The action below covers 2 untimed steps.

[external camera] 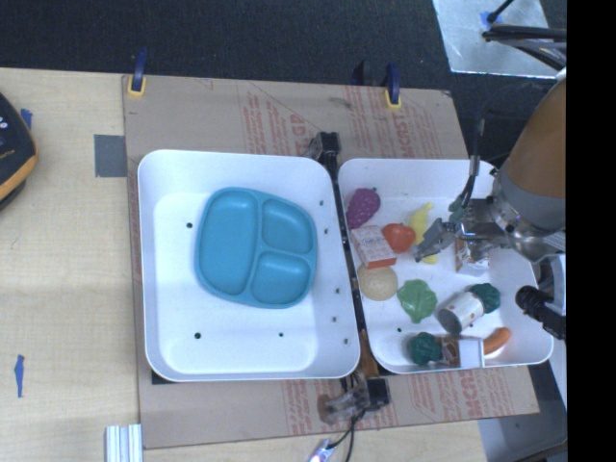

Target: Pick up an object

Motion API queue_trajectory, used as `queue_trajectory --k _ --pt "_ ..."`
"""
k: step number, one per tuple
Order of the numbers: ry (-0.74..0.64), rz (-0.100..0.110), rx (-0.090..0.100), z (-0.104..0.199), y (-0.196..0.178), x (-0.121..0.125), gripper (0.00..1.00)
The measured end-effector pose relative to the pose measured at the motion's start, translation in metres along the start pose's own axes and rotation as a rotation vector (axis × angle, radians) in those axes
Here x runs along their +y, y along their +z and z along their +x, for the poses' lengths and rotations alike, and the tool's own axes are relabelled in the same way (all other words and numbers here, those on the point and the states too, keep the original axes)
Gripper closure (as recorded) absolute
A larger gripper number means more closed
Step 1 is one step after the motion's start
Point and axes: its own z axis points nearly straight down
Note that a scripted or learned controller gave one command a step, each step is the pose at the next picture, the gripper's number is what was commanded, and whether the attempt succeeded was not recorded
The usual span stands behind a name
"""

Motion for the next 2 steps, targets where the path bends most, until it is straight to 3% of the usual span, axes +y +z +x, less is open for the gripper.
queue_trajectory --k 1,2 --pt "-0.003 -0.001 0.0 -0.019 0.036 0.088 0.0" --pt "-0.004 -0.002 0.0 -0.011 0.134 0.097 0.0"
